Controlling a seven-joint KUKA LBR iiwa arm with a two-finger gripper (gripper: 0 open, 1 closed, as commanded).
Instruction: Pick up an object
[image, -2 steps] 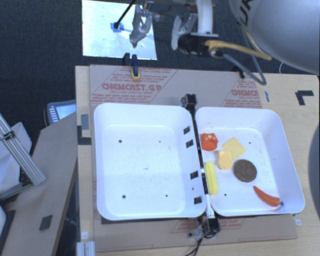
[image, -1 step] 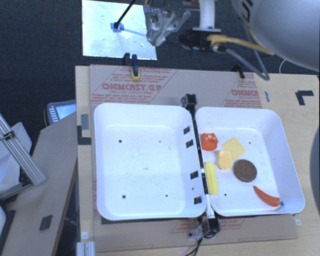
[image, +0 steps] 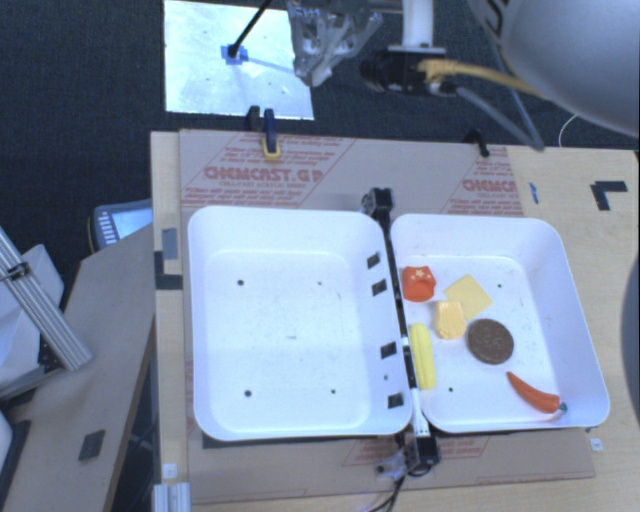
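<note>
We note two white bins side by side on a cardboard sheet printed with red lettering: the left bin (image: 285, 325) and the right bin (image: 570, 300), which meet along a dark clipped seam. All the loose things lie in the right bin, toward its left half. An orange-red piece (image: 418, 284) sits nearest the seam at the top of the group; its shape is too small for us to name. Just right of it lies a pale yellow flat square (image: 467, 296), tilted like a diamond, and below that a smaller yellow block (image: 450, 320), the two touching or nearly so. A brown round disc (image: 490, 341) rests just right of the block. A yellow corn cob (image: 423, 357) lies lengthwise against the seam wall. A red chili pepper (image: 532, 393) lies apart from the rest, near the bin's lower right corner, its stem end almost at the rim. The gripper (image: 322, 45) hangs at the top edge of the view, over the dark floor and a pale sheet beyond the bench, well apart from both bins. Its upper part is cut off by the frame, and its metal fingers blur together, so we cannot tell how it is set; we see nothing between them. The grey arm (image: 570, 50) fills the upper right corner, mostly cropped and out of focus.
</note>
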